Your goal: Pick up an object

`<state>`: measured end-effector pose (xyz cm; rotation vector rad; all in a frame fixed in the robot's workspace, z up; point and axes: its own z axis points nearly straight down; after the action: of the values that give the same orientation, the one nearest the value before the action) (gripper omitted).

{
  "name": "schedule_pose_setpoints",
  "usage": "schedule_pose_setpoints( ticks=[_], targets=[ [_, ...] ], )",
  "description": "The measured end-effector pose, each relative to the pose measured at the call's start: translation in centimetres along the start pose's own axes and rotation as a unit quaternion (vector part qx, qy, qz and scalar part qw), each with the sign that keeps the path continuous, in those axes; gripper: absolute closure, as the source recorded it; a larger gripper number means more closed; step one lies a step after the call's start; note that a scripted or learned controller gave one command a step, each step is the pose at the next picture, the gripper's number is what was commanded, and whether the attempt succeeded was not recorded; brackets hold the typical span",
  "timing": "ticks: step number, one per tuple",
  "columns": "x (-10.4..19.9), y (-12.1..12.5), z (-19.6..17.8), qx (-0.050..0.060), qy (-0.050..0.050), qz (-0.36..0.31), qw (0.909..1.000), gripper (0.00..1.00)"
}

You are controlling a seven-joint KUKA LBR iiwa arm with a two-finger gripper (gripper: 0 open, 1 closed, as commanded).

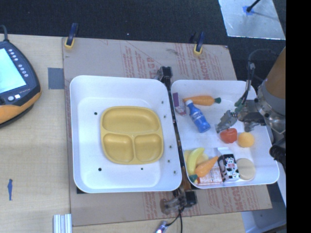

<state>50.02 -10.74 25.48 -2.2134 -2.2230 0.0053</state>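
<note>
The gripper point(236, 122) hangs low in the right bin point(221, 85), fingers spread apart with nothing between them, and the red tomato point(228, 135) sits just below its near finger, touching the orange fruit point(246, 140); a short drop toward the bin's front edge should straddle it

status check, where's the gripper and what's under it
Gripper low in right bin, over red toy. Nothing held. Orange ball and blue bottle crowd close.
</note>
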Motion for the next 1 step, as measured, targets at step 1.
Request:
schedule_pose_setpoints(
  ticks=[1],
  targets=[
    [-2.34, 8.46, 6.24, 0.000, -0.002, -0.001, 1.0000, 0.00]
  ],
)
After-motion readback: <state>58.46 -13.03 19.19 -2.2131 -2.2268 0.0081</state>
